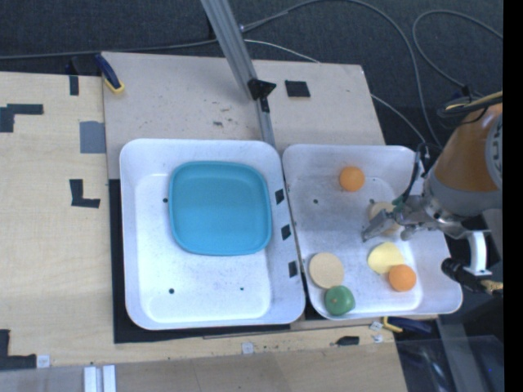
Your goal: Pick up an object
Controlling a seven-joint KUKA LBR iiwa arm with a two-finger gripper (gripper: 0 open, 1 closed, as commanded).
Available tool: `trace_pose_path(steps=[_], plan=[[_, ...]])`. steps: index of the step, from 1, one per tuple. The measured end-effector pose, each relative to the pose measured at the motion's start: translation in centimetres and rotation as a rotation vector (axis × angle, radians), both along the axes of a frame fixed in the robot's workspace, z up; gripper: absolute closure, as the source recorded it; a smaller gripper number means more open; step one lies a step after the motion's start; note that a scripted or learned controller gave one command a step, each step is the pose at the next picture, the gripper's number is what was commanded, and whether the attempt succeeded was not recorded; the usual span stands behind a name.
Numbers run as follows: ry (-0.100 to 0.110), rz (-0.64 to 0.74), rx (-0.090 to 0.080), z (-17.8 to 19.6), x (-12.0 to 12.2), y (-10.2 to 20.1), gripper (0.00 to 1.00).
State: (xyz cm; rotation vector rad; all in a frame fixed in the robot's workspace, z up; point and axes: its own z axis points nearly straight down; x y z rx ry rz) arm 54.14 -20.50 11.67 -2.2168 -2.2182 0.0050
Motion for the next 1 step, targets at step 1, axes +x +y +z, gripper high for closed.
trace_pose_path(steps=[1], plan=[[-0.005,0.001,-0.001,1.31,0.15,-0.03,1.00]])
